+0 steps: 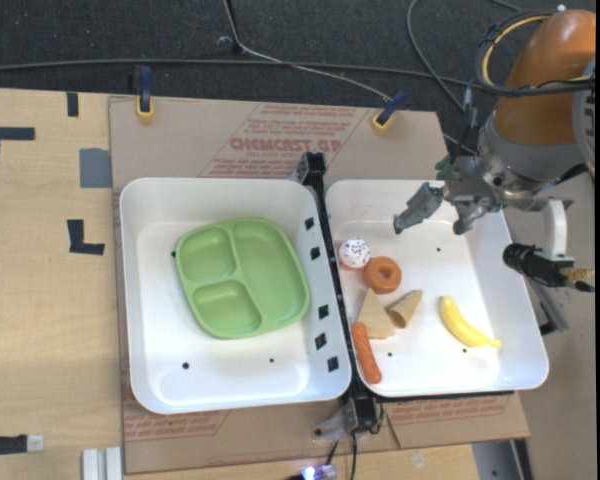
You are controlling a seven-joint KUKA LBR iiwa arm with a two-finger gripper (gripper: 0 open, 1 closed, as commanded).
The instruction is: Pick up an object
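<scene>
The right bin (500,268) holds several toy foods: a white sprinkled cupcake (355,253), an orange doughnut (383,274), a tan wedge (404,308) beside a tan slice (377,320), a carrot (366,353) along the left wall and a yellow banana (466,324) at the right. My gripper (444,217) hangs over the bin's far part, above and to the right of the doughnut. Its two dark fingers are spread apart, open, with nothing between them.
The left bin (145,268) carries a green divided plate (242,276). A black divider (323,278) separates the bins. Cables run across the dark backdrop, and clamps (144,100) hold the cardboard sheet at the far edge.
</scene>
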